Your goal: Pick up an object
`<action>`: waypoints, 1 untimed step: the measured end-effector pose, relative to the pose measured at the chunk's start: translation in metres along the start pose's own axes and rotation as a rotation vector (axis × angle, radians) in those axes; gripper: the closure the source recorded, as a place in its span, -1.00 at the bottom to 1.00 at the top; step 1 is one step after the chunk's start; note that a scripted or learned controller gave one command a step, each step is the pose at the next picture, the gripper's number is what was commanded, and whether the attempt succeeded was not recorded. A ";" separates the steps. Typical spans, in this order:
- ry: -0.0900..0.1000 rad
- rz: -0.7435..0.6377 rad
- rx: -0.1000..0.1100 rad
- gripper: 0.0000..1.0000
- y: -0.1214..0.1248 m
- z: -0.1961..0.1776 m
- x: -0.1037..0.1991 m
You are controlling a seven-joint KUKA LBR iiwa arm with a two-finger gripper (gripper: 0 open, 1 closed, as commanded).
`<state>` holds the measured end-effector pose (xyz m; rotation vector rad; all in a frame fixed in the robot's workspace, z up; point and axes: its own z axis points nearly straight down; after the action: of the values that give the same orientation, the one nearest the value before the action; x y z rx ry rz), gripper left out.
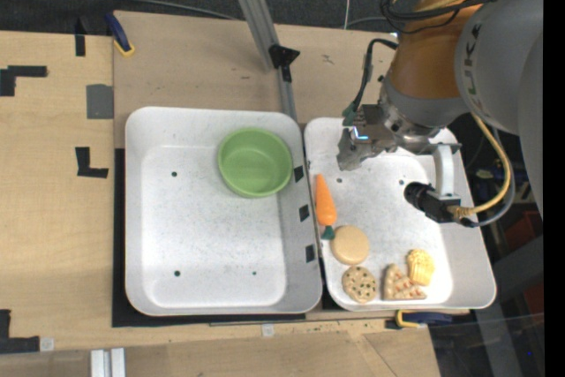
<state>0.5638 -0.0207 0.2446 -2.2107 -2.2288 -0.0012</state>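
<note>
Hovering over the upper part of the right bin (468, 278), the gripper (351, 156) hangs from the grey and orange arm (441, 57), which comes in from about two o'clock. How far its tips stand apart cannot be told at this angle, and nothing is seen held between them.

From the gripper, the carrot (325, 200) lies at about seven o'clock, near it, stretched along the bin's left wall with its green end toward six o'clock. Farther off toward six o'clock sits the round bun (350, 244), just beside the carrot's lower end. Beyond that, along the bin's bottom edge, lie the cookie (359, 282), a pale pink piece (396, 284) and the corn (419, 265), close together; the corn is at about five o'clock from the gripper.

Bare bin floor spreads directly under and to three o'clock of the gripper. A black fitting (430, 199) on the arm hangs over that stretch.

At nine o'clock, across the divide, the left bin (177, 225) holds a green bowl (254, 162) in its upper right quarter, with wide bare floor below.
</note>
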 end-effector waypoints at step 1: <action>0.000 0.001 0.000 1.00 0.011 -0.002 0.050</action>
<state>0.5749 0.0298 0.2467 -2.2115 -2.2283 -0.0005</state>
